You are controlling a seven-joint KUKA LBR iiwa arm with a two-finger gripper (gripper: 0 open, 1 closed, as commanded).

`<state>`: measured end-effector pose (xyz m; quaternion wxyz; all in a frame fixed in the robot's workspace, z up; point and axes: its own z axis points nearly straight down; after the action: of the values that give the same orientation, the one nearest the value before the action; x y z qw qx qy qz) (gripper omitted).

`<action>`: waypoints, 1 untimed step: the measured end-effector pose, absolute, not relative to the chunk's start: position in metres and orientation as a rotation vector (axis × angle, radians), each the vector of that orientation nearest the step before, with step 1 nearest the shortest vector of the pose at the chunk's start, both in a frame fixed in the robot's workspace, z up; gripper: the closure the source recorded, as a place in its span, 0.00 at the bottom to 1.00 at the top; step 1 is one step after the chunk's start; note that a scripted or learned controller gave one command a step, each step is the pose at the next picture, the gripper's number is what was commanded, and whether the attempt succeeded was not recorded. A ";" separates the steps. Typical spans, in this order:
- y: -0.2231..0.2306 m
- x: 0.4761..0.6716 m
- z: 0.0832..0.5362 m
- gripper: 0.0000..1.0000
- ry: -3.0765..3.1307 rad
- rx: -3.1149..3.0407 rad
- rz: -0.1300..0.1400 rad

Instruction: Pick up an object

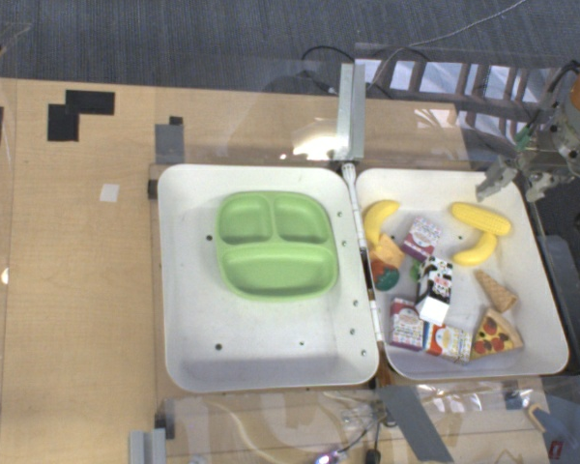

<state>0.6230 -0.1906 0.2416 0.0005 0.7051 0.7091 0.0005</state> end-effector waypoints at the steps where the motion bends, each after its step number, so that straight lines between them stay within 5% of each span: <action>1: -0.205 0.561 0.099 0.00 2.288 2.150 0.003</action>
<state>0.5606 -0.2048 0.0994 0.0008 0.6848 0.7287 0.0010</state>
